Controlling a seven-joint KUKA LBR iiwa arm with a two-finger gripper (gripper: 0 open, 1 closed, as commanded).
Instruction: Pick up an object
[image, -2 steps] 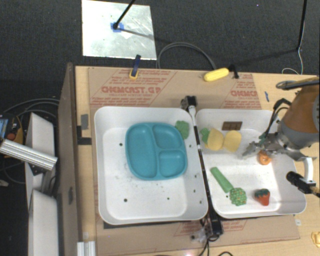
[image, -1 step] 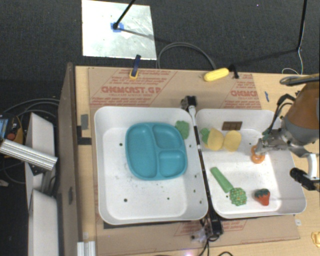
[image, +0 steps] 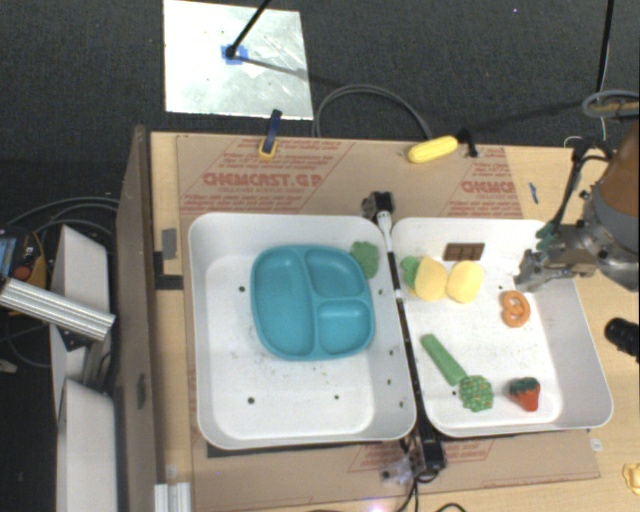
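The gripper (image: 532, 268) hangs over the right bin's (image: 590, 375) far right side; whether its fingers are parted cannot be told, and nothing shows between them. An orange ring (image: 515, 309) lies just below it. Two yellow pieces (image: 447, 280), a brown block (image: 463, 252), a green stalk (image: 457, 373) and a strawberry (image: 525, 393) lie nearby. The left bin (image: 215, 400) holds a blue divided plate (image: 311, 302).

toys (image: 447, 279) crowd rt bin, centre maybe free
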